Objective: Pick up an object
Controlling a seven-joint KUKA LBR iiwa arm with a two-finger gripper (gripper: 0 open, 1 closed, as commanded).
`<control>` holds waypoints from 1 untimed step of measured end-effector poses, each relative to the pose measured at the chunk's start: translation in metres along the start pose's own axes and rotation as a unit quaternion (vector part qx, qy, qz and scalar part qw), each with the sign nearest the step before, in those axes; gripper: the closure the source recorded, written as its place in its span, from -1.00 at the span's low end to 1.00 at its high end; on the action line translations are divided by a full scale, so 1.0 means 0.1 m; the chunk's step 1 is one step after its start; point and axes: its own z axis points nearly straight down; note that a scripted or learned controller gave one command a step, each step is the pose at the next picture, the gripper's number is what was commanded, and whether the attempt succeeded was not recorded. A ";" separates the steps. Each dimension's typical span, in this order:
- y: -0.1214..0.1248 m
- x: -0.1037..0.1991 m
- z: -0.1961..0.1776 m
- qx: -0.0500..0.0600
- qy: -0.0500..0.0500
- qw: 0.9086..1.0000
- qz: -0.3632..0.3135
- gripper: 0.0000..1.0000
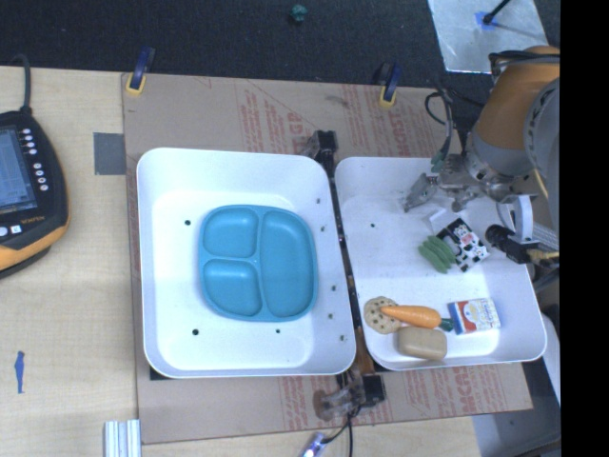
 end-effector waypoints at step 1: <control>-0.39 0.10 0.00 0.001 -0.001 1.000 0.000 -1.00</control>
